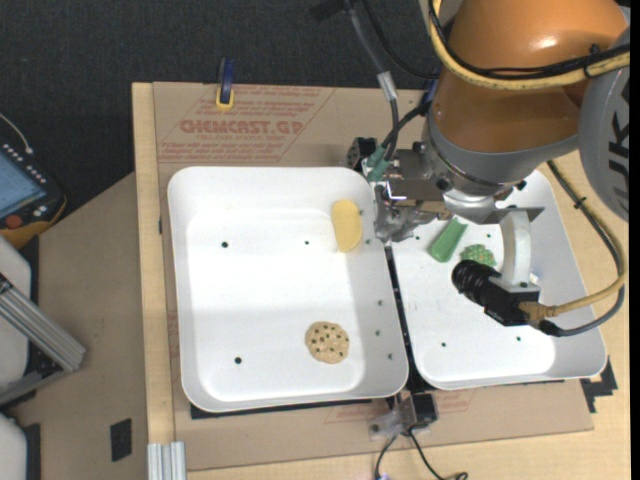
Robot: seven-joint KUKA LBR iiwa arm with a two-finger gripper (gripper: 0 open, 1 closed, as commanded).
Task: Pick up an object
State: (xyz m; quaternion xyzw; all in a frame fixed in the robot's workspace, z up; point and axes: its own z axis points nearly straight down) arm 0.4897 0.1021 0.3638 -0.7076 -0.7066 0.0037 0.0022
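1. The gripper (398, 218) hangs over the seam between the two bins, under the arm's bulk; whether it is parted or holding anything cannot be made out.
2. Nearest candidates: the yellow block (346, 225) at the left bin's (200, 268) right wall, and the green block (447, 239) in the right bin (450, 363).
3. Pick one, centre over it and descend straight, clear of the bin walls.
4. The cookie (327, 342) lies well apart, lower in the left bin.

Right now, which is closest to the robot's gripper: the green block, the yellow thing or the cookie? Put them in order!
From the gripper:
1. Green block, right bin, just beside it.
2. Yellow piece, left bin's right edge; nearly a tie.
3. Cookie, left bin, near front.
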